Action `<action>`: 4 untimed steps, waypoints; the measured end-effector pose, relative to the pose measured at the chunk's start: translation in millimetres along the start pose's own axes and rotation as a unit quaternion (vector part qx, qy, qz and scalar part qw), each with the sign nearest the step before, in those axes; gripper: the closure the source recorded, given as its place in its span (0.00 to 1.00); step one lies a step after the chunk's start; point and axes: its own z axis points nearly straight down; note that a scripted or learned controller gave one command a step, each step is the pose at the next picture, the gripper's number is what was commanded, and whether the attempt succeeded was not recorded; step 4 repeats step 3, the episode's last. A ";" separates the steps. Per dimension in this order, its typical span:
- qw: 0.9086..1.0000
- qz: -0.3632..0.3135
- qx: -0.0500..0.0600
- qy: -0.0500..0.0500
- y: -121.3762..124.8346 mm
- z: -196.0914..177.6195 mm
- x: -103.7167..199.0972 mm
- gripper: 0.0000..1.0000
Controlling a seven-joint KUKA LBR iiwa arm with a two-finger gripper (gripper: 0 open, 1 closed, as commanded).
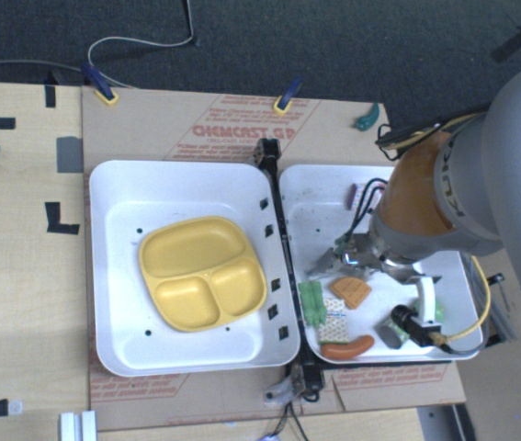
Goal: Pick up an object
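The fingers [341, 263] are hanging low in the right bin [320, 191]; whether they are spread is unclear. A waffle piece [351, 291] is lying just below them, apart.

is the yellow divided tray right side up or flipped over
Right side up: the yellow three-compartment plastic tray lies flat in the left white bin, its hollow compartments facing upward.

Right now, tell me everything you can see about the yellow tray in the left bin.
The yellow tray looks like moulded plastic with rounded corners. It has three compartments: one large at the far side, two smaller ones nearer the camera. It lies flat, open side up and turned at a slant, on the floor of the left bin, apart from the walls.
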 end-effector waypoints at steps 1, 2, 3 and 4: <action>1.000 0.000 -0.001 0.000 -42.9 -0.2 -17.6 0.00; 1.000 0.000 -0.002 -0.001 -42.5 -9.5 -18.3 1.00; 1.000 -0.001 0.001 0.000 -30.0 -134.0 16.5 1.00; 1.000 -0.001 0.001 0.000 -30.0 -134.0 16.5 1.00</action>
